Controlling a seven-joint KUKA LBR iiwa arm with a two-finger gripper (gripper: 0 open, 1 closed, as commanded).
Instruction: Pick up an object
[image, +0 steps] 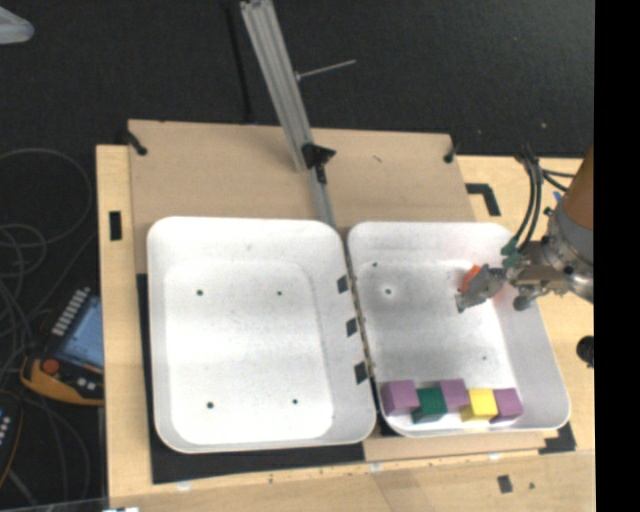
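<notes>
**benchwatcher:** So where's this pick at? I'm seeing the gripper (478, 287) hanging over the upper right part of the right bin (420, 330), arm reaching in from the right edge. Is it carrying anything?

**gripfan22:** Doesn't look like it to me. There's a bit of orange-red near the tip, but I'm reading that as part of the tool, not an object. And honestly I can't tell whether the fingers are open or closed, it's too small and blurry at that angle. Nothing is visibly sitting between them.

**benchwatcher:** And the stuff to grab?

**gripfan22:** All bunched along the near wall of that same bin: a purple block (401, 396), a green block (430, 402) just beside it, another purple block (453, 392) behind, then a yellow block (483, 403) and one more purple block (507, 402) at the right end. They're packed touching or nearly so. The gripper is well apart from that row, up toward the far side of the bin.

**benchwatcher:** So basically nothing done yet?

**gripfan22:** That's my guess. No block is lifted, and the whole job is left: getting over the row, dropping down, closing on one, raising it. The left bin (250, 330) isn't playing any part.
</notes>
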